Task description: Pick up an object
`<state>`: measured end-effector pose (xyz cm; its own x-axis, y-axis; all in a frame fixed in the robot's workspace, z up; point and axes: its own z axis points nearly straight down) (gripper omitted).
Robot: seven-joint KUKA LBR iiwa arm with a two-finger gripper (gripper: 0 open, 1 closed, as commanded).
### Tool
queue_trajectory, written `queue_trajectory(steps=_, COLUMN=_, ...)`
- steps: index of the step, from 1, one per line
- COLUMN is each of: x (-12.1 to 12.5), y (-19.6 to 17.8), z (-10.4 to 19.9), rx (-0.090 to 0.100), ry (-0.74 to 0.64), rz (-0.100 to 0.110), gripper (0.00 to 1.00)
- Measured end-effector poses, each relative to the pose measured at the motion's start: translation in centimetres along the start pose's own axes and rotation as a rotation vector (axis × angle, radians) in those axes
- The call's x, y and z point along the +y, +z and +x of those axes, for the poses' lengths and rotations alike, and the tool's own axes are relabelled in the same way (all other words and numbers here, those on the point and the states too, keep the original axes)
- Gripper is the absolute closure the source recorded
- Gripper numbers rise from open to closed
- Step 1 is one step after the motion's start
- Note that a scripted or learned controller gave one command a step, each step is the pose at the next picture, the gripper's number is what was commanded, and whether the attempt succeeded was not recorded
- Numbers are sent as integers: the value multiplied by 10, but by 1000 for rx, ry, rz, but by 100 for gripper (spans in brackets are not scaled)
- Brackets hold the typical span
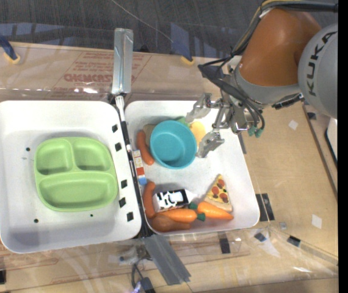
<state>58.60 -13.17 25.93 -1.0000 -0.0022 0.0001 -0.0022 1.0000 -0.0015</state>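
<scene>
The gripper hangs at the right bin's two o'clock corner, fingers spread apart with nothing between them, over a yellow object wedged against the blue bowl. The risk, I judge, is a finger landing on the bowl's rim and tipping it, or glancing off the half-hidden yellow piece. Carrots and pizza slice lie at five o'clock.

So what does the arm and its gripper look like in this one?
The arm is grey with a broad orange band above the wrist and dark KUKA lettering on its side. Black cables loop around the wrist. The gripper is small, bare silvery metal with two fingers.
</scene>
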Motion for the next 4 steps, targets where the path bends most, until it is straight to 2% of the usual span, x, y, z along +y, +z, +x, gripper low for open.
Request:
queue_trajectory(steps=1, x=-19, y=132, z=69, rx=6, ry=12, rz=-3, gripper=0)
queue_trajectory(steps=2, x=-19, y=130, z=67, rx=1, ry=12, rz=-2, gripper=0)
queue_trajectory(steps=3, x=13, y=162, z=-30, rx=-1, ry=131, rz=-1, gripper=0)
queue_trajectory(steps=4, x=26, y=77, z=-55, rx=-13, ry=161, rz=-1, gripper=0)
